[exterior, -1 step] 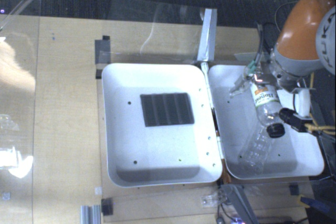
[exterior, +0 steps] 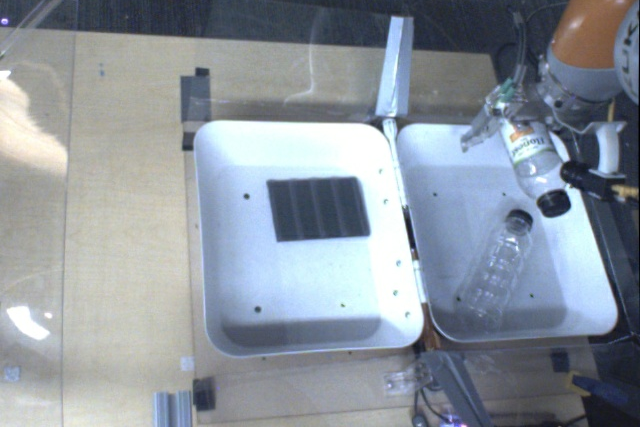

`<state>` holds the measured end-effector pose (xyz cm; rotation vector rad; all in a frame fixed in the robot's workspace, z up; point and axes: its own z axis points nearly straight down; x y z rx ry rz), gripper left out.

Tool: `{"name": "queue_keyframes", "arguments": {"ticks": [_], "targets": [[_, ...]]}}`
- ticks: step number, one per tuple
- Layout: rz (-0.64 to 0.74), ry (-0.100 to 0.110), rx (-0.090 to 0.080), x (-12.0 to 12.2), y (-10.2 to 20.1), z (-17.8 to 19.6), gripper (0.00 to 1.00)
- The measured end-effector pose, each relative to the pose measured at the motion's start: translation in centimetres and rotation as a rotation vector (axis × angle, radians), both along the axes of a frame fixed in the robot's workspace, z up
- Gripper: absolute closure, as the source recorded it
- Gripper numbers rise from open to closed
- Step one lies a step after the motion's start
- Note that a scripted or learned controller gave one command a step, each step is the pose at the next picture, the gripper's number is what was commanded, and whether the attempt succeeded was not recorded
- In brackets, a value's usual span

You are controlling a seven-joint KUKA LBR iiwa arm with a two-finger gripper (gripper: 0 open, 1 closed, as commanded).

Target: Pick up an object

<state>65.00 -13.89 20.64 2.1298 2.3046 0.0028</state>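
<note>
My gripper (exterior: 498, 132) hangs over the far right corner of the right bin (exterior: 440, 215). It is shut on a small clear bottle (exterior: 528, 155) with a white label and a dark cap (exterior: 553, 204); the bottle slants down to the right across the bin's rim. One grey finger (exterior: 478, 129) shows to the left of the bottle, and the other is hidden behind it. A second clear plastic bottle (exterior: 495, 271) lies on the floor of the right bin, its dark neck (exterior: 518, 220) pointing to the back.
The left bin (exterior: 230, 295) holds a flat dark ribbed pad (exterior: 318, 208) near its middle. A metal divider strip (exterior: 394, 75) stands behind the gap between the bins. Bare wooden bench lies to the left.
</note>
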Motion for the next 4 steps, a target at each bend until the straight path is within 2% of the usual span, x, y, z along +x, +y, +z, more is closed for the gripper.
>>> {"name": "queue_keyframes", "arguments": {"ticks": [1, 2, 3, 4], "targets": [[0.022, 0.003, 0.001, -7.8, -4.2, -7.9, 0.0], [0.078, -0.005, -0.001, -6.3, -6.6, -11.9, 0.0], [0.08, -0.011, -0.002, -6.1, -6.5, -10.7, 1.0], [0.222, -0.006, -0.002, -6.9, -3.0, -11.8, 1.0]]}}
